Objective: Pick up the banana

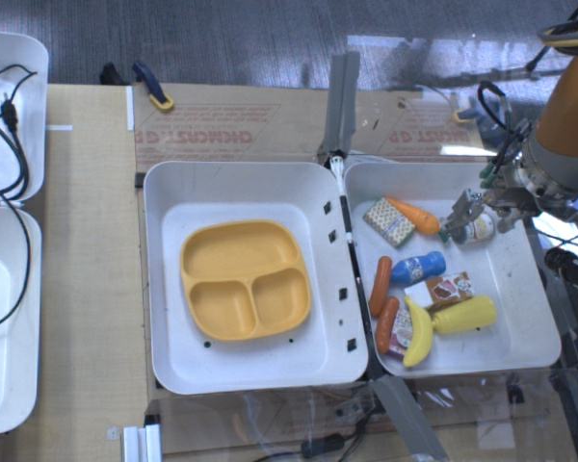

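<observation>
You're seeing an orange band on the arm [566,123], black cables alongside, metallic grey end effector [467,221].

banana [417,331] in right bin [520,352], tray [245,279] left

Both white bins [164,258] look like smooth moulded plastic with a slight sheen, and the yellow divided plate [246,279] is the same kind of plastic but more matt. The banana [416,335] and the yellow bottle [465,315] beside it look like glossy toy plastic. The bench [87,258] top reads as pale matt wood, with a brown cardboard sheet [241,133] lying flat behind the bins.
</observation>
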`<state>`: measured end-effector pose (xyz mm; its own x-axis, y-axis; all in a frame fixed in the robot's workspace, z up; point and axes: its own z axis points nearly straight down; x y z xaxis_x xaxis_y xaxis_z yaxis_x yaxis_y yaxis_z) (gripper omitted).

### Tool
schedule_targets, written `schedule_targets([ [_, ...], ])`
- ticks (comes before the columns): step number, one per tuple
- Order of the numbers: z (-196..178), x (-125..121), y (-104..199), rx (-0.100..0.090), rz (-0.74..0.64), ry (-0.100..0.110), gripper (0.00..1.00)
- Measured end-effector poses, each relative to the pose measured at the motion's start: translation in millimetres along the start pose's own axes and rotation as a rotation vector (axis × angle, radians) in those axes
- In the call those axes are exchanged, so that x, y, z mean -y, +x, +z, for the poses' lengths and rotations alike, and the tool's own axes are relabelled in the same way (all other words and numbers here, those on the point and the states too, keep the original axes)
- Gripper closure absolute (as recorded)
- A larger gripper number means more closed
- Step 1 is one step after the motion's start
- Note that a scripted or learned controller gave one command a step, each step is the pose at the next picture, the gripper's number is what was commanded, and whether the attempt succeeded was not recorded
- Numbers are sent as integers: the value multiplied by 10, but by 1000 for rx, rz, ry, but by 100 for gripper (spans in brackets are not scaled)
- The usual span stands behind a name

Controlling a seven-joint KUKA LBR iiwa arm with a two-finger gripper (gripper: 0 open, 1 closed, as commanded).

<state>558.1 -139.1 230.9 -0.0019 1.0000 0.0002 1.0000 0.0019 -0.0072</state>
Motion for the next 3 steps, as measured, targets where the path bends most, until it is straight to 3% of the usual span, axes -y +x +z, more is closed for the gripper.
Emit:
schedule_targets([
  [1,1275,416,-192,-1,170,-3,0],
  [2,1400,766,409,0,147,-13,0],
  [3,428,795,793,1,298,-1,0],
])
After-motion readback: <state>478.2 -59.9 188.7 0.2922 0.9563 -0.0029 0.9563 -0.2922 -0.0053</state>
